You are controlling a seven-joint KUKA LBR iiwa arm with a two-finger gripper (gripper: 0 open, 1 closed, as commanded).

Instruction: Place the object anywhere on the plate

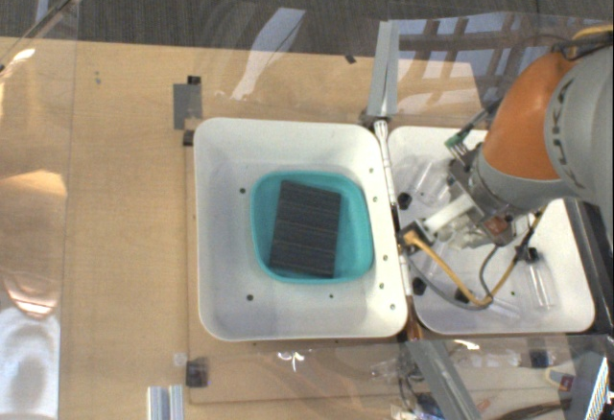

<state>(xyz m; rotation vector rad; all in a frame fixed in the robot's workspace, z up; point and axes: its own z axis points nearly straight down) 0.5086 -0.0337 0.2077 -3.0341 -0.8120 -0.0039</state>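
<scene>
A teal plate (359,228) with a raised rim sits in the middle of the left white bin (223,289). A dark grey ribbed rectangular object (306,227) lies flat on the plate, inside its rim and slightly tilted. My gripper (443,218) hangs low over the left part of the right bin (566,313), just right of the wall between the bins and apart from the plate and the object. The arm's grey body and orange band hide much of the right bin behind it.
A small clear tube-like item (542,290) lies near the front right of the right bin. A grey upright post (383,68) stands behind the seam between the bins. Wooden bench surface stretches to the left of the bins.
</scene>
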